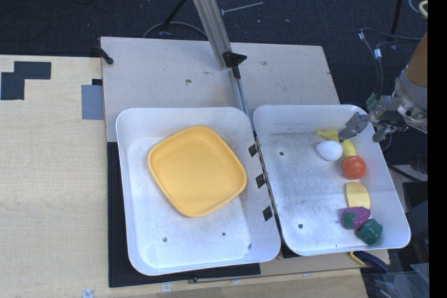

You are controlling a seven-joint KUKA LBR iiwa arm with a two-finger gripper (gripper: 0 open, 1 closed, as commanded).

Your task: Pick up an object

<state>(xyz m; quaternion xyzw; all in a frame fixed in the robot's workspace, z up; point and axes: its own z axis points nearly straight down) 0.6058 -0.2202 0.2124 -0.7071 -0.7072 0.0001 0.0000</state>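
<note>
Nothing is lifted yet: the white egg (329, 150), tomato (353, 167) and other small pieces are seen lying in the right bin (307, 220). The tool (369, 123) is held spread at that bin's far right rim, just beside the egg, pinching nothing.

A pale beige flat bench top (174, 70) carries two shallow white plastic bins side by side, touching at their inner edges. The left bin (140, 220) and the right bin (307, 220) both rest directly on it.
</note>
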